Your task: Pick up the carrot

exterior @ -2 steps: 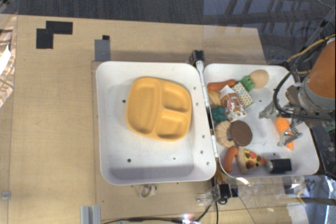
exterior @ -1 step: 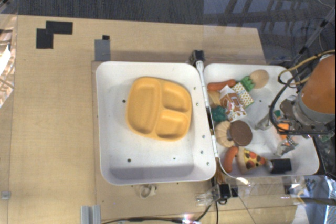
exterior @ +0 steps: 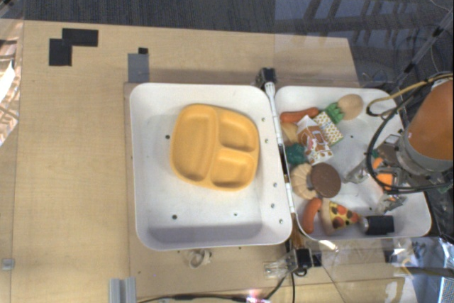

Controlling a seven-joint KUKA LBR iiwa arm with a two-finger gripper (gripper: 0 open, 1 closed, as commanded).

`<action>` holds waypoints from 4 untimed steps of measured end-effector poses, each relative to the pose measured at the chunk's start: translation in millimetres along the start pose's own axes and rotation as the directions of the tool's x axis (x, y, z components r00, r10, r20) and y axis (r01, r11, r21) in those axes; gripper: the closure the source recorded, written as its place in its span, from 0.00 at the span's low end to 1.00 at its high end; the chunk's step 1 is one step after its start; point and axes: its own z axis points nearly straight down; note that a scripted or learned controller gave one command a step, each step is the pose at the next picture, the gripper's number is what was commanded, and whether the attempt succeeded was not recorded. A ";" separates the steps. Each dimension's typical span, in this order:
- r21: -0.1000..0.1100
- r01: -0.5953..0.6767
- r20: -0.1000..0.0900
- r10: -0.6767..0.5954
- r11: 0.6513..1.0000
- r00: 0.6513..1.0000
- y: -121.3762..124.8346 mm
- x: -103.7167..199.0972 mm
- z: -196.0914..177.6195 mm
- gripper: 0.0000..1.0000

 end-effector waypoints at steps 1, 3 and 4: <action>0.010 0.005 0.007 -0.005 1.000 1.000 -2.6 -4.2 -13.9 1.00; 0.001 0.333 -0.001 -0.333 0.943 0.943 -29.9 -31.7 -220.4 1.00; -0.004 0.415 -0.001 -0.415 0.910 0.910 -5.5 -42.2 -0.3 1.00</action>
